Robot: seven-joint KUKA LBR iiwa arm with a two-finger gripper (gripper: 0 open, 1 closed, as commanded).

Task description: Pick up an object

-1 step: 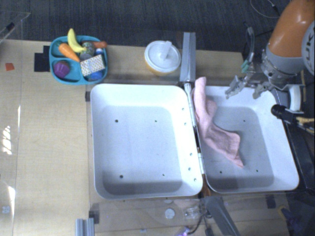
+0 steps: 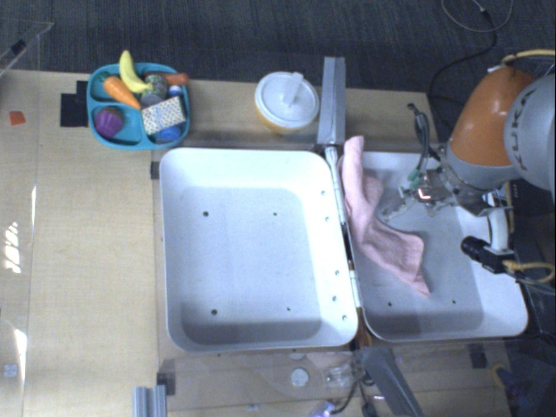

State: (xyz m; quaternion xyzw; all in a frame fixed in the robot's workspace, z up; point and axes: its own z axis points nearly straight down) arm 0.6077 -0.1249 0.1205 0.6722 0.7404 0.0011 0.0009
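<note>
wooden counter (image 2: pixel 78 233) is carrying two white bins, and the claw (image 2: pixel 415 196) is hovering in the right bin (image 2: pixel 486 315), its state impossible to tell, with the pink cloth (image 2: pixel 378 233) lying just left of it, draping over the divider, risking snagging or slipping during lifting.

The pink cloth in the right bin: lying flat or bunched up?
Bunched. The pink cloth lies crumpled in folds along the right bin's left wall, its top edge draped over the rim.
</note>
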